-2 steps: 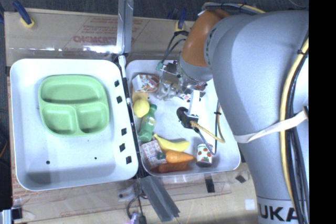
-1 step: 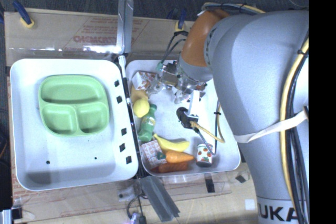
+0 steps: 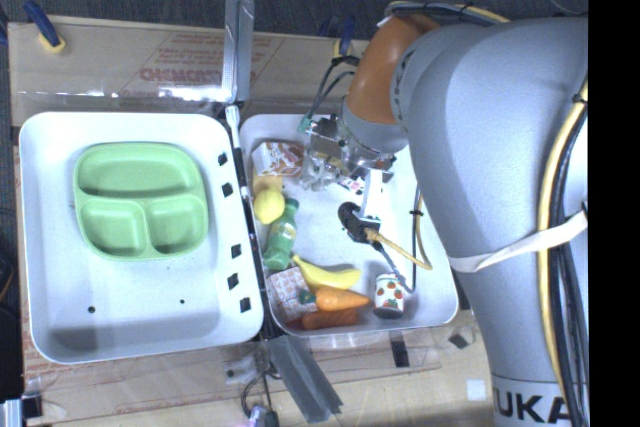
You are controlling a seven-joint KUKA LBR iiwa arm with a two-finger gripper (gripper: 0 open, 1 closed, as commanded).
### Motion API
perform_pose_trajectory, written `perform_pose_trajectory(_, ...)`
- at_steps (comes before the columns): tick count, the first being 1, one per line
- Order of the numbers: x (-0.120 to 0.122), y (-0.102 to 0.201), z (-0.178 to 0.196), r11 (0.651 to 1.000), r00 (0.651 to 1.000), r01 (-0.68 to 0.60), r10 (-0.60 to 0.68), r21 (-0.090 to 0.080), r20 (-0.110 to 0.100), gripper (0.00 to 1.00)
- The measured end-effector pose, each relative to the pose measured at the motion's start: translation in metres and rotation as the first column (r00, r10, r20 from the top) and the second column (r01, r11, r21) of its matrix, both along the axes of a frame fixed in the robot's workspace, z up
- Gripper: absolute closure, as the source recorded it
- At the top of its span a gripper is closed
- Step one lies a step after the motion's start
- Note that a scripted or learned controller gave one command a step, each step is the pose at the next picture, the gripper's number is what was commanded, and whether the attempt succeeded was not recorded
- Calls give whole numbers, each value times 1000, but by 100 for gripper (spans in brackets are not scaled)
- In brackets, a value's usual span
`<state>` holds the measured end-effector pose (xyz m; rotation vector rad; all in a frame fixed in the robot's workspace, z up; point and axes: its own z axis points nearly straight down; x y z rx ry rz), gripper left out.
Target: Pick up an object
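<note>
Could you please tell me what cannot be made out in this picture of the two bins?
All in the camera view:
1. The right bin: its upper right corner is hidden under the grey arm.
2. The snack packet: partly covered by the gripper, and its print is too small to read.
3. The reddish thing under the carrot: mostly covered, so unidentifiable.
4. The cardboard lettering: too blurred to read.

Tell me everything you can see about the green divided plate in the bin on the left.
The green divided plate is pale green and looks like smooth plastic, with rounded corners and three compartments: one long one across the far side and two smaller ones nearer the camera. It lies flat, right way up, in the far half of the white bin, touching only the bin floor.
</note>
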<state>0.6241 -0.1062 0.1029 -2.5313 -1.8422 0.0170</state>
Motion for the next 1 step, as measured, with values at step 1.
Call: perform_pose_trajectory(1, 0, 0, 0, 1000, 1000, -2, 2, 0, -1, 0)
